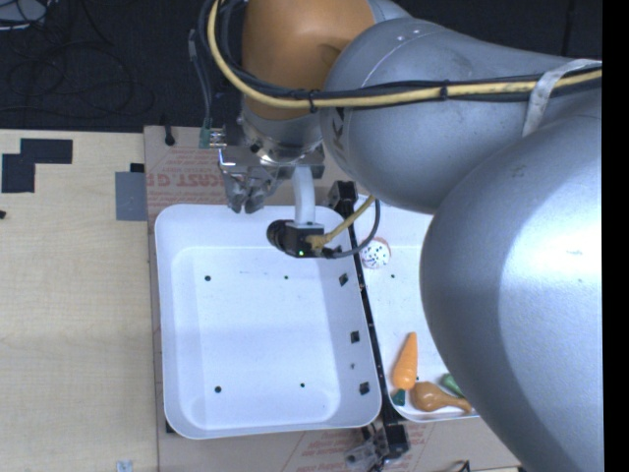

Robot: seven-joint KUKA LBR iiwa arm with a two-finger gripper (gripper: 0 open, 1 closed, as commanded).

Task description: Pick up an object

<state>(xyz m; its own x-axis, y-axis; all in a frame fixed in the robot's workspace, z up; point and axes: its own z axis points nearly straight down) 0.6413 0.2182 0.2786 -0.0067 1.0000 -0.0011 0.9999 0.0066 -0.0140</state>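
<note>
The claw (248, 197) hangs over the 12 o'clock rim of the left bin (177, 362); whether it is clenched I cannot tell. In the right bin (393, 293), toward 5 o'clock, lie an orange carrot (405, 360) and a tan, pear-shaped object (432, 396).

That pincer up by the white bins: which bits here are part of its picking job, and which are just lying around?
Part of the job:
- pincer
- orange carrot-like toy, right bin
- tan toy
- small white dotted ball
- left bin

Just lying about:
- wooden bench
- cardboard sheet
- cables
</note>
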